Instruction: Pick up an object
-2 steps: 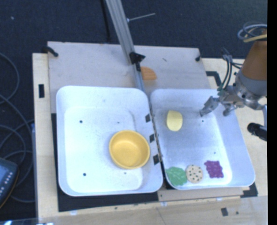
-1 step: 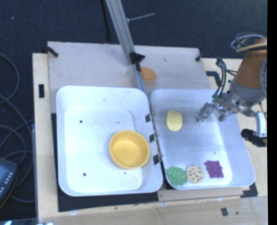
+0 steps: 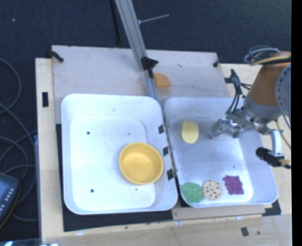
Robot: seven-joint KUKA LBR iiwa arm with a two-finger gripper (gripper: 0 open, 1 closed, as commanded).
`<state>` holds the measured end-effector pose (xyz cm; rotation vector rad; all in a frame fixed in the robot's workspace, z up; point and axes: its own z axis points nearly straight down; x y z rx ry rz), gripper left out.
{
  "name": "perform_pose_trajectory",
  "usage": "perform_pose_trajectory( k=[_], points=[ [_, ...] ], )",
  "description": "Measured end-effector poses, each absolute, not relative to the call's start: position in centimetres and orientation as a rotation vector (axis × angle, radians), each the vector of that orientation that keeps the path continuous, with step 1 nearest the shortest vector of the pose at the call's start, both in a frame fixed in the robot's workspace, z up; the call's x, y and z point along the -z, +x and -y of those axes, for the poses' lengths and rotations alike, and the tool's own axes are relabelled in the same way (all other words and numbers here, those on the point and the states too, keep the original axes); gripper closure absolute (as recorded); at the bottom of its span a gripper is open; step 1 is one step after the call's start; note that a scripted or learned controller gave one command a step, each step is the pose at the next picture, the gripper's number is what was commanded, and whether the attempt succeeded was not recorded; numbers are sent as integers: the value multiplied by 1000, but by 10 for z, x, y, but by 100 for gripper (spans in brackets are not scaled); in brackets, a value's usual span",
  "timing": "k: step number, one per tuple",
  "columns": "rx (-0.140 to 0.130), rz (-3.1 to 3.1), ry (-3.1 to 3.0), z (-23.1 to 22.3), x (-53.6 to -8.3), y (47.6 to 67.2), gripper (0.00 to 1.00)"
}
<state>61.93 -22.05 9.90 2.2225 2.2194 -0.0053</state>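
Note:
My gripper [image 3: 225, 131] hangs low over the right bin [image 3: 253, 199], near its upper middle. Its fingers stand apart and open, with nothing between them. A pale yellow lemon-shaped object [image 3: 190, 131] lies on the bin floor just left of the gripper, apart from it. Along the bin's front edge lie a green leafy piece [image 3: 192, 191], a round cookie [image 3: 211, 189] and a purple bunch of grapes [image 3: 233, 184]. A yellow bowl [image 3: 141, 163] sits upright in the left bin [image 3: 89, 117].
A slanted metal pole [image 3: 133, 29] comes down to the bins' shared back corner. Behind the bins, an orange object [image 3: 162, 81] lies on the bench. The orange-banded arm [image 3: 268, 86] stands over the right bin's right rim. Cables trail at the far left.

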Motion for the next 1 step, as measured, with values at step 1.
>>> perform_pose_trajectory(
  k=[1],
  points=[
    [0,-2216,2218,221,-113,621,100]
  ],
)
